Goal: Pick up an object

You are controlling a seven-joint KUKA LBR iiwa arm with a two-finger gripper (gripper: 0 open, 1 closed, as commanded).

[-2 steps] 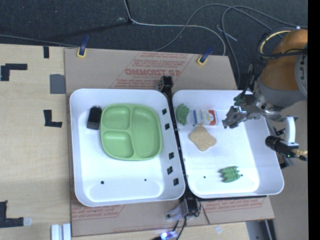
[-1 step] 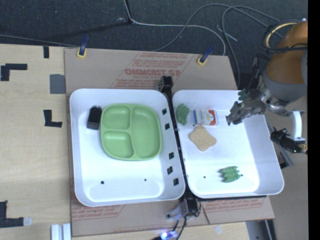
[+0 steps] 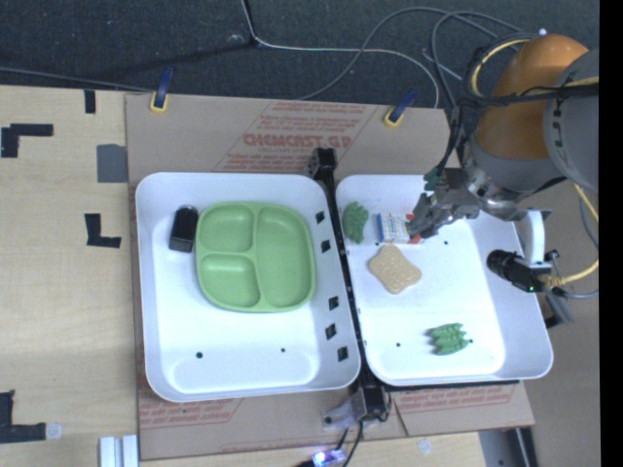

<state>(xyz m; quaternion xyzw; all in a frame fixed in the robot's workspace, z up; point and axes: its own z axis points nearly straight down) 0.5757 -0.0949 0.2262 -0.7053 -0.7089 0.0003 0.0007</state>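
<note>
Two white bins share the surface; beside the tan sponge-like block [image 3: 393, 269], the pincer [image 3: 425, 221] hovers, its closure impossible to tell.

in the left bin [image 3: 156, 290], a divided plate [image 3: 256, 257] sits at centre with a small box [image 3: 183, 229] touching its 9 o'clock edge. in the right bin [image 3: 506, 309]: broccoli [image 3: 354, 221] at 10 o'clock, a sponge [image 3: 394, 269] just left of centre, a leafy bunch [image 3: 448, 339] at 6 o'clock.

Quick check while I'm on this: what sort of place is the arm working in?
Likely a lab test bench: two white bins on clamped cardboard, loose cables, and toy-like items such as a green divided plate.
</note>
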